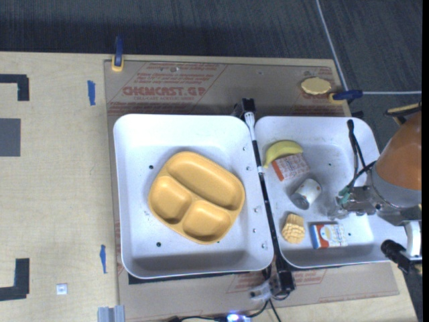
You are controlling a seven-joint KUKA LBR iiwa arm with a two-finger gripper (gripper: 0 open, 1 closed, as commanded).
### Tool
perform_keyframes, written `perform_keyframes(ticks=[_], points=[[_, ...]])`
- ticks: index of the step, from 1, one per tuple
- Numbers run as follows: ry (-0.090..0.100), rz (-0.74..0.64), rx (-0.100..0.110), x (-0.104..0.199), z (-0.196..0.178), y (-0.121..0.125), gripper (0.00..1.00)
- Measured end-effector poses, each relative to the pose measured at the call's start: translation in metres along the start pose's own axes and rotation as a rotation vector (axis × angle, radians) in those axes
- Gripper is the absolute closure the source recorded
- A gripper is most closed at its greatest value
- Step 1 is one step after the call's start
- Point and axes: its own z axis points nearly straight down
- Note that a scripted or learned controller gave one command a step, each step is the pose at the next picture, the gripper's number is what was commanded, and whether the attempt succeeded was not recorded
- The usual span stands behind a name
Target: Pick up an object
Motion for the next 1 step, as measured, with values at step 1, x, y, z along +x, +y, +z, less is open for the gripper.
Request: perform_keyframes(ticks=[1], points=[[0.0, 0.0, 0.0, 0.0, 0.0001, -0.0001, 0.0]])
